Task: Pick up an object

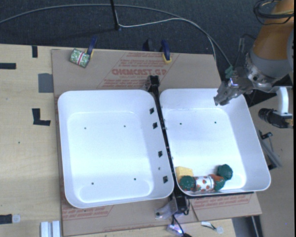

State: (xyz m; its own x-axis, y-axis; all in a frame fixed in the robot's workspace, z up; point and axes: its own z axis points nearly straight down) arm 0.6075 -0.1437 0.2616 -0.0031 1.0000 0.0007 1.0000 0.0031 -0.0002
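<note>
Right bin [246, 132]: a cluster lay at its near edge, about 6 o'clock. From the left, a yellow block [183, 171], a green ball [187, 182] just in front of it, a white can [203, 183] with red spots lying on its side, an orange piece [218, 182] touching the can's right end, and a teal ball [225, 172] just behind that. All sat close together, several touching.

Left bin [108, 147]: bare white floor.

Past the bins, on the cardboard at 11 o'clock, sat a small green box [79, 57]; blue clamps [165, 48] stood at the far edge.

Claw [223, 98]: hung over the right bin's far right corner, about 1 o'clock, well apart from the cluster. Nothing showed between its tips. Whether they were spread or pressed together could not be told.
</note>
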